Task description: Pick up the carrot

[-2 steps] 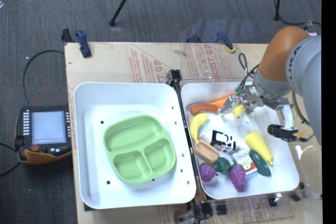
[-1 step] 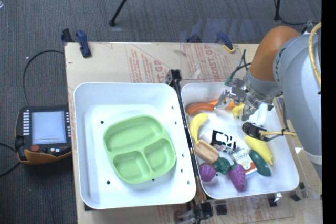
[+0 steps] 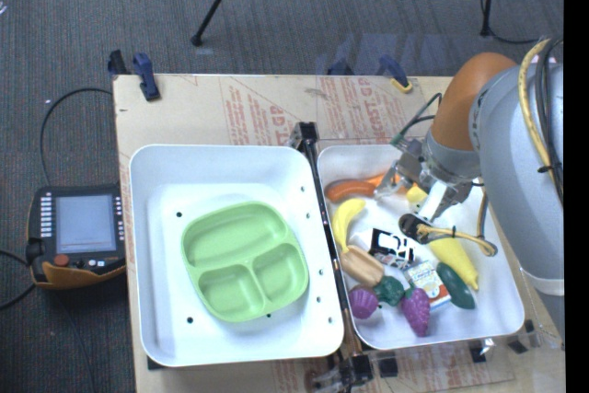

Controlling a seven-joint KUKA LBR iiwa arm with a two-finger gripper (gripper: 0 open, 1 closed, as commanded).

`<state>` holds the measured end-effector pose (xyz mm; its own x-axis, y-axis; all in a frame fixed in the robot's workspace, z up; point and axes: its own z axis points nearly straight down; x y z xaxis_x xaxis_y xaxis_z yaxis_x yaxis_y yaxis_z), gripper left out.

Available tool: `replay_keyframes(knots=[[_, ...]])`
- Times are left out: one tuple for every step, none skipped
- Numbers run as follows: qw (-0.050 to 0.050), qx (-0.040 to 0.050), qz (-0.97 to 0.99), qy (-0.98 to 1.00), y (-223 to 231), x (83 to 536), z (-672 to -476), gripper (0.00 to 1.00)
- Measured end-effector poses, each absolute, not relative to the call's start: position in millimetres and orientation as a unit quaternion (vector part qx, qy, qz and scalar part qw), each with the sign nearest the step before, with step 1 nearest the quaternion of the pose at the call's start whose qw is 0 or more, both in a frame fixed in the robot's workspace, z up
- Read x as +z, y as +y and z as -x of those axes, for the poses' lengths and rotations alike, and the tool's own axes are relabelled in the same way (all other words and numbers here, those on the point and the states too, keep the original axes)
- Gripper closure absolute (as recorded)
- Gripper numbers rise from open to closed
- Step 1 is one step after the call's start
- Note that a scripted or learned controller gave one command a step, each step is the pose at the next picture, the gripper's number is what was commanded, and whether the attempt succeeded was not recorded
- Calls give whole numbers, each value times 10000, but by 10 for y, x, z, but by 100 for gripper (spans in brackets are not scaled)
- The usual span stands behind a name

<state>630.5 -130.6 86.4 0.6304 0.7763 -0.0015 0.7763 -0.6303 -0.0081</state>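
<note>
Camera view looks down on a bench (image 3: 230, 106) bearing two shallow white bins side by side. Left bin (image 3: 156, 179) holds a pale green divided plate (image 3: 244, 260) with three compartments, lying flat near its middle. Right bin (image 3: 506, 308) is crowded with toy food: the carrot (image 3: 348, 190) lies near the bin's upper left corner, orange, stretched roughly left to right, its right end running under the gripper. Just below it a yellow banana (image 3: 347, 220) curves downward, and below that sits a tan bread roll (image 3: 362, 266). Along the bin's lower part lie a purple bunch of grapes (image 3: 363, 302), a second purple piece (image 3: 416, 311), a dark green vegetable (image 3: 390, 290) and another dark green piece (image 3: 456, 284) — beside a second yellow banana (image 3: 457, 259). The arm (image 3: 460, 115) reaches in from the right, its orange band above the wrist, and the gripper (image 3: 396, 179) hangs low at the carrot's right end, touching or nearly so — how far its jaws are spread, or whether they have the carrot, I cannot tell. On the floor left of the bench rests a control pendant (image 3: 78, 230).
</note>
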Motion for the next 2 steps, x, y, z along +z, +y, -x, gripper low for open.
replay_keyframes(knots=[[51,41,9015,-4328,-1295,959,-6305,100],[53,45,9012,-4333,-1290,955,-6304,0]])
